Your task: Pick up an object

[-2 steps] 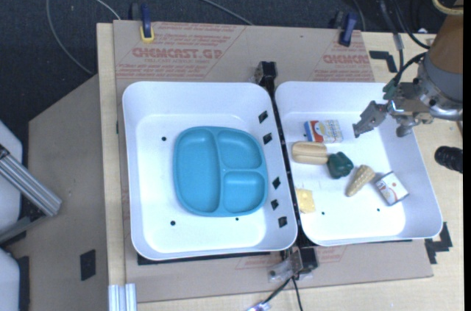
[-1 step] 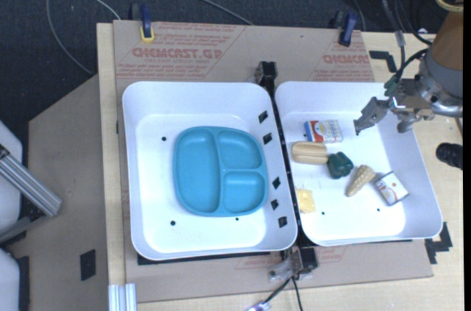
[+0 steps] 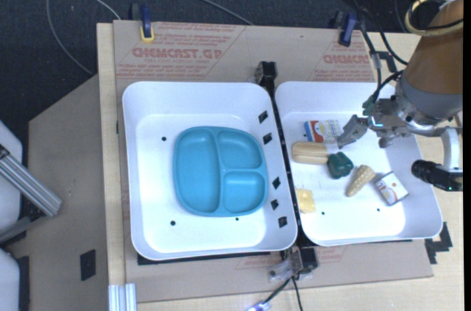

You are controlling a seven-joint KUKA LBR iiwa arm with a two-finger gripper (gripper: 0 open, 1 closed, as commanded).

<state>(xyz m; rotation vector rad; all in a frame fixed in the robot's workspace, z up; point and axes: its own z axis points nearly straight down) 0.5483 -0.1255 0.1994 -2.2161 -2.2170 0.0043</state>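
My gripper (image 3: 370, 134) hangs over the back of the right bin (image 3: 412, 225), open, with nothing between its fingers. Just left of it lies a small white, red and blue packet (image 3: 318, 130). Below it are a beige bread roll (image 3: 309, 152), a dark green lump (image 3: 339, 165) and a yellow corn cob (image 3: 359, 180). A small white and red box (image 3: 391, 189) lies to the right of the cob. A yellow cheese piece (image 3: 305, 201) rests near the bin's left wall.
The left bin (image 3: 147, 111) holds a blue divided plate (image 3: 219, 170). A black divider with clips (image 3: 274, 155) runs between the bins. The arm's grey body (image 3: 434, 74) rises over the right bin's far right edge.
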